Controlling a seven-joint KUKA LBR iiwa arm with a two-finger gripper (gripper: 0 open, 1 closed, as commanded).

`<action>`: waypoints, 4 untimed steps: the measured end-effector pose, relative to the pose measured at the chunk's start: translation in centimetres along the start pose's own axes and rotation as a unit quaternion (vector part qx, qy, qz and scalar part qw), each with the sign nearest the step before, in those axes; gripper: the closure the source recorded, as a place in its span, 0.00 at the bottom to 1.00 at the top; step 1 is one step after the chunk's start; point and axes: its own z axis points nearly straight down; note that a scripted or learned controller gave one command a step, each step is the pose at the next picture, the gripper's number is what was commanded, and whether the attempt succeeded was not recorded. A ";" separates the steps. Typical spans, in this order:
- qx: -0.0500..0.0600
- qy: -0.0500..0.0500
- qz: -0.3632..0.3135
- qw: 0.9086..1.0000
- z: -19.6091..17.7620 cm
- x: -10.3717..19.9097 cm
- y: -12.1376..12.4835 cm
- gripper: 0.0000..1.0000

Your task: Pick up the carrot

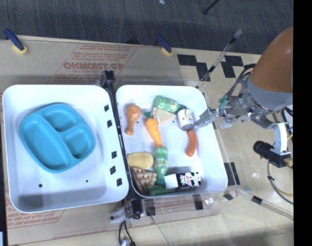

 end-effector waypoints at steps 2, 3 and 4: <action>0.001 0.000 -0.026 1.000 19.2 9.7 7.0 0.00; 0.001 -0.001 -0.030 1.000 18.0 9.6 7.1 1.00; -0.002 -0.002 0.004 1.000 14.8 10.2 6.1 1.00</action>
